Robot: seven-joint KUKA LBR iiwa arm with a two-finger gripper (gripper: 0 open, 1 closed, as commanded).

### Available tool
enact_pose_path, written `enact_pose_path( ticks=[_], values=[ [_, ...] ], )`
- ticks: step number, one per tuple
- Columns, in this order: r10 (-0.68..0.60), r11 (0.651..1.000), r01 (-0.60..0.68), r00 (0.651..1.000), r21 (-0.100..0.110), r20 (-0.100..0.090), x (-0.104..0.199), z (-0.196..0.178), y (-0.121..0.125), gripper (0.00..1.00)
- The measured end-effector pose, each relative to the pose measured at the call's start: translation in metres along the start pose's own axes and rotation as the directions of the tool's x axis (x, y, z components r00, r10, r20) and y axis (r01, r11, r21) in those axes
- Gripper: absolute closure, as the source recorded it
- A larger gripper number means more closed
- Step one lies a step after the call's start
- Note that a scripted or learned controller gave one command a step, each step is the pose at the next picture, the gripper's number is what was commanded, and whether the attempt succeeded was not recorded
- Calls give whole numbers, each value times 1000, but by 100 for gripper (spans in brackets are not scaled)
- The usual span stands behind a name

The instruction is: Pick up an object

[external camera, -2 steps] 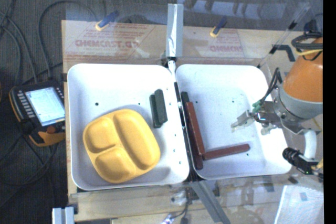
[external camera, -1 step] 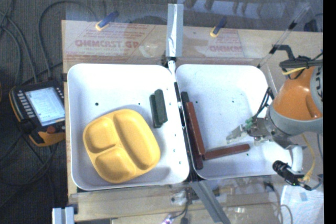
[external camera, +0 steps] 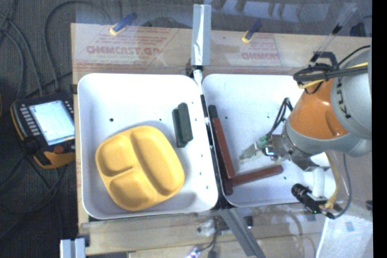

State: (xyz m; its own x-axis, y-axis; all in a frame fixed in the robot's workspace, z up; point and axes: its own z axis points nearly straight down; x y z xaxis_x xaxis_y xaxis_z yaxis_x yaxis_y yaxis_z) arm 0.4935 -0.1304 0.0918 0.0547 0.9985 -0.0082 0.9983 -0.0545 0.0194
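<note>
A brown L-shaped piece point(external camera: 222, 151) lies in the right bin point(external camera: 248, 96). Its long arm runs along the bin's left wall and its short arm points right near the front. My gripper point(external camera: 253, 151) hangs low over the right bin's middle, just above and apart from the short arm. The arm's orange band point(external camera: 314, 121) is behind it to the right. In the left bin point(external camera: 103, 90) sit a yellow divided plate point(external camera: 140, 166) and a dark green block point(external camera: 182, 124) near the right wall. I see nothing held.
A handheld pendant point(external camera: 45, 124) with cables lies left of the bench. A metal post point(external camera: 201, 33) stands behind the seam between the bins. Cables and a black fitting point(external camera: 305, 196) hang off the arm near the right bin's front corner.
</note>
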Motion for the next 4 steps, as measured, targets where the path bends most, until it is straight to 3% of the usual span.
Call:
enact_pose_path(
  ticks=[1, 2, 3, 4],
  values=[
    [-105, 994, 105, 994, -2, 2, 24, -1, -5, 0],
    [-86, 996, 86, 996, 3, -2, 37, 2, 101, 0],
    [-140, 990, 140, 990, 5, -5, -5, 1, 26, 0],
    [-159, 987, 159, 987, -3, 0, 12, 0, -4, 0]
  ],
)
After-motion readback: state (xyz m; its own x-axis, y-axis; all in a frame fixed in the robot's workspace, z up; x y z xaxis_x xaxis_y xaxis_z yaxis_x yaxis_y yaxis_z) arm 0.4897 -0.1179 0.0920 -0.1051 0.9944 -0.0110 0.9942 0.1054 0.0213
